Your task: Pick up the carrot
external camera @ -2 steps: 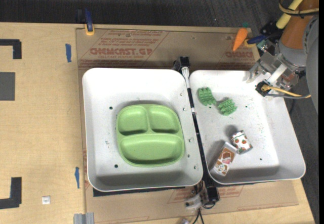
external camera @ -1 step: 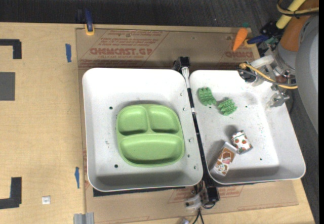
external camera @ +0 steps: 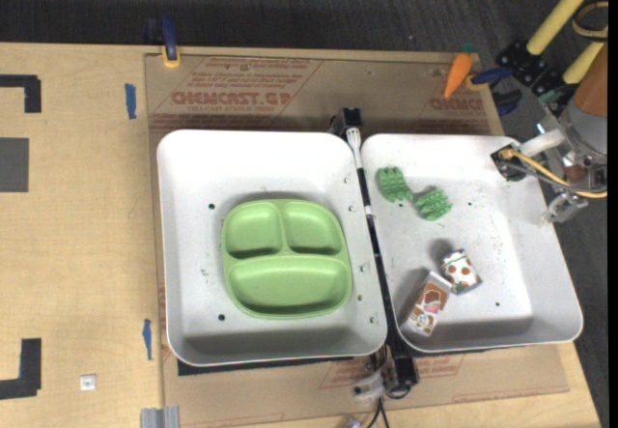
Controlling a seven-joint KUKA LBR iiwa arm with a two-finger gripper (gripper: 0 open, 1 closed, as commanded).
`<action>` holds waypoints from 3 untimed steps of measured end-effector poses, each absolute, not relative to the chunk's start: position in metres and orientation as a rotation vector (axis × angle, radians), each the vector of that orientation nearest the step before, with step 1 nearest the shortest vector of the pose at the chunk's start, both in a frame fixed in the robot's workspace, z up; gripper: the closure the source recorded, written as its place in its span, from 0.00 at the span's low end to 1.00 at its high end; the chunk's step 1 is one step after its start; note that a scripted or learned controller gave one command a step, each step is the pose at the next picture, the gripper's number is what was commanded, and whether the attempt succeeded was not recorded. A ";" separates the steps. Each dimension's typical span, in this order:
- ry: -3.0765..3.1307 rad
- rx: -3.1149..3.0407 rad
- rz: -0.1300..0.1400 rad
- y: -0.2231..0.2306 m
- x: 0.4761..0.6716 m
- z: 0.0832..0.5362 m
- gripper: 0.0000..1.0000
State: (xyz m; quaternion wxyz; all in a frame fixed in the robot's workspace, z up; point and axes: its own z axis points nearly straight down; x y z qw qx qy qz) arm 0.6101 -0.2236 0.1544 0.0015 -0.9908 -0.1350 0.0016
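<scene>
Behind the right bin (external camera: 541, 320) — carrot (external camera: 458, 76) upright, green top up.

Both white bins (external camera: 193, 223) look like smooth, faintly glossy plastic, the green divided plate (external camera: 285, 255) at nine o'clock is matt plastic, and the bench (external camera: 77, 223) underneath appears dull, raw wood.
</scene>
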 end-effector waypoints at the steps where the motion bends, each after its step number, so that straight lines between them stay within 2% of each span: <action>1: -0.362 -3.107 0.002 -0.218 0.631 0.111 0.00; 2: -0.369 -3.111 0.005 -0.219 0.631 0.121 1.00; 3: -0.375 -3.110 0.006 -0.218 0.631 0.131 1.00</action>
